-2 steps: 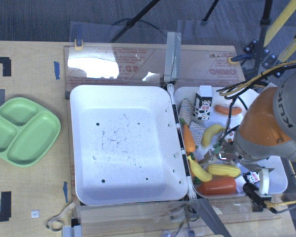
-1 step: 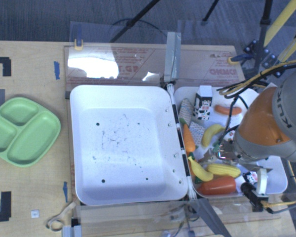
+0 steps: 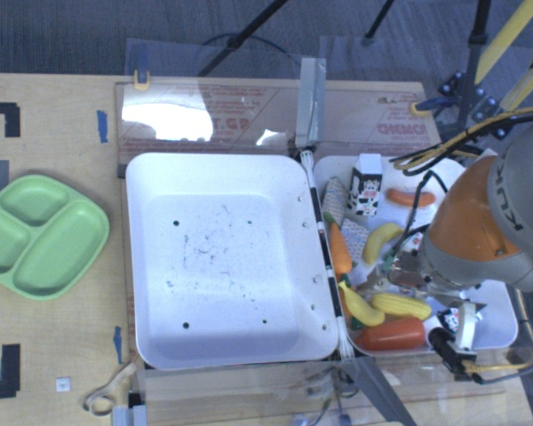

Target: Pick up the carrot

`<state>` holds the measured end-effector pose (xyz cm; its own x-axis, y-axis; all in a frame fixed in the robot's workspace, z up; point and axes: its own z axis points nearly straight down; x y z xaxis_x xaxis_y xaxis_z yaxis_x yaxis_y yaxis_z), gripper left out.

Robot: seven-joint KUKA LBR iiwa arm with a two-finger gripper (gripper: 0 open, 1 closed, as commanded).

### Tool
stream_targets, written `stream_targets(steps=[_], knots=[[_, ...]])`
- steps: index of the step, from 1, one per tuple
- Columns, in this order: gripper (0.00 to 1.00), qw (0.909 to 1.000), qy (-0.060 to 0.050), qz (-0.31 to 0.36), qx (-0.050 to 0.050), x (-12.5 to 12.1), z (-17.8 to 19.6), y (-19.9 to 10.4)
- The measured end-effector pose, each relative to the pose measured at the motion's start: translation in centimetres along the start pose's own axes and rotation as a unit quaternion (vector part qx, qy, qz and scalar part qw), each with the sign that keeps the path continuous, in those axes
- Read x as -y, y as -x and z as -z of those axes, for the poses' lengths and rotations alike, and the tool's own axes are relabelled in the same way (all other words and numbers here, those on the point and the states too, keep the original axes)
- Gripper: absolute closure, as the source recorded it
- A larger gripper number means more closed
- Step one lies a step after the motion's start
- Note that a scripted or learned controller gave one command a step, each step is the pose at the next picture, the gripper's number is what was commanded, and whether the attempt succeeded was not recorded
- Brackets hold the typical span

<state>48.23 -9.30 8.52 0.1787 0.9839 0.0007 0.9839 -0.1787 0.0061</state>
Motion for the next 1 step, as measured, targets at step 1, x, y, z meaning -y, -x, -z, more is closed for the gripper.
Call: stream_targets(steps=[1], knots=[[0.0,0.9967,0.002,0.081,0.002,-0.16,0.06,0.22]])
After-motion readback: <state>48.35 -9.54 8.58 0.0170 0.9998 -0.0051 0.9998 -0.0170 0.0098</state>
